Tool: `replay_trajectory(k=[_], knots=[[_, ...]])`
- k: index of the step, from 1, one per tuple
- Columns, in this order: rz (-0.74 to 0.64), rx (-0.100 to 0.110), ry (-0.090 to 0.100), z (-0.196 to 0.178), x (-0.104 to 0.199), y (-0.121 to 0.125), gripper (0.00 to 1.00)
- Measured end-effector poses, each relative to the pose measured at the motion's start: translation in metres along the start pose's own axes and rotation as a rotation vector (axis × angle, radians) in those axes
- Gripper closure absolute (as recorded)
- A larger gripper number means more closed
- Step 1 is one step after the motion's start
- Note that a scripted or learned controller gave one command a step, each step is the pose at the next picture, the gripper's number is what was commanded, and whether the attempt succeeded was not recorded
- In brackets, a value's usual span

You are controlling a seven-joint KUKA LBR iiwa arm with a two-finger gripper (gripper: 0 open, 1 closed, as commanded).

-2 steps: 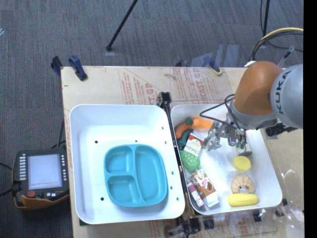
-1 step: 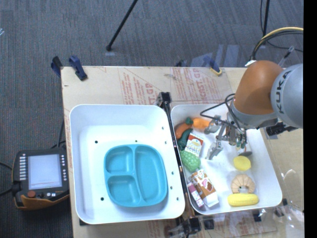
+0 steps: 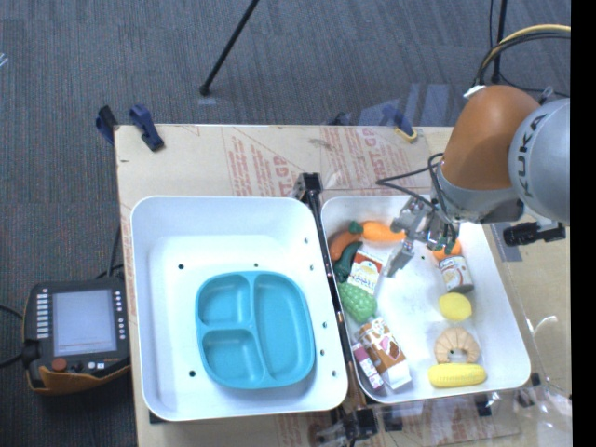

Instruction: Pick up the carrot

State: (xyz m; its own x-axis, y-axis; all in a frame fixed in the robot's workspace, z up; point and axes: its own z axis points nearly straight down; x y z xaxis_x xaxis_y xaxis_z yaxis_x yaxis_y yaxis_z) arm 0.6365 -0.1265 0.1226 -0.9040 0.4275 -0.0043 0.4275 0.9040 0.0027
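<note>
The carrot (image 3: pixel 384 232), orange with a green top at its left end, lies near the back left of the right bin (image 3: pixel 510 329). My gripper (image 3: pixel 402 243) hangs over that bin just right of the carrot's tip, tilted down to the left. Its fingers (image 3: pixel 395 261) look open, with nothing between them. The carrot lies on the bin floor, free of the gripper.
A second orange piece (image 3: pixel 340 245) lies left of the carrot, by a green item (image 3: pixel 357 299) and a juice carton (image 3: pixel 366 270). A small bottle (image 3: pixel 453 272), lemon (image 3: pixel 455 306), croissant (image 3: pixel 457 345), corn (image 3: pixel 457 375) and box (image 3: pixel 385 352) share the bin. The left bin (image 3: pixel 154 250) holds a blue divided plate (image 3: pixel 253 330).
</note>
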Motion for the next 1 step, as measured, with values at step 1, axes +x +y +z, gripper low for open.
replay_trajectory(k=[1], knots=[[0.274, 0.002, 0.0, 0.0325, -0.0024, -0.0134, 0.0]])
